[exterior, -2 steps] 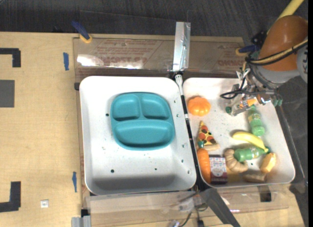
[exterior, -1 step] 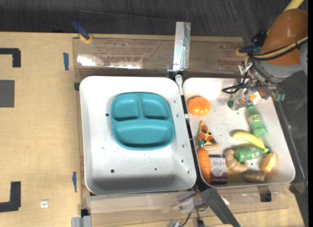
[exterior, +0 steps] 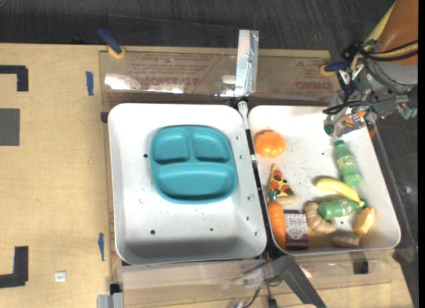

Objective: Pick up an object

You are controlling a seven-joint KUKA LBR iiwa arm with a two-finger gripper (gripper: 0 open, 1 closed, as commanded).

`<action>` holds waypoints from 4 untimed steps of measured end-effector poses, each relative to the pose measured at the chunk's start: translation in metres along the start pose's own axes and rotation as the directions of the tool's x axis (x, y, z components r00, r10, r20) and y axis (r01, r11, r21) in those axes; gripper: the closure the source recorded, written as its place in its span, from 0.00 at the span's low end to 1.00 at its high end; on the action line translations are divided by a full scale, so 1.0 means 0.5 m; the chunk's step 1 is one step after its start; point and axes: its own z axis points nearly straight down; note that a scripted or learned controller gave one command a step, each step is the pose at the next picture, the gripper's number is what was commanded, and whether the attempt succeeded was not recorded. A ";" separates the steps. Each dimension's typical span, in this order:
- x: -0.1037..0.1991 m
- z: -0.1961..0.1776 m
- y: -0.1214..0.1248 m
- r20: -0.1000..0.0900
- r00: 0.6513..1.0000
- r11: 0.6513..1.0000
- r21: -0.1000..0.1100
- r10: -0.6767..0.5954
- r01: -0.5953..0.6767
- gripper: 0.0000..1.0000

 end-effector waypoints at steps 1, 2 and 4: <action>-0.041 0.265 -0.052 -0.022 0.998 0.998 -0.018 -0.053 0.053 1.00; 0.011 0.305 -0.104 -0.013 0.973 0.972 -0.046 -0.232 0.231 1.00; -0.101 0.042 0.064 -0.001 0.946 0.946 -0.006 -0.323 0.323 1.00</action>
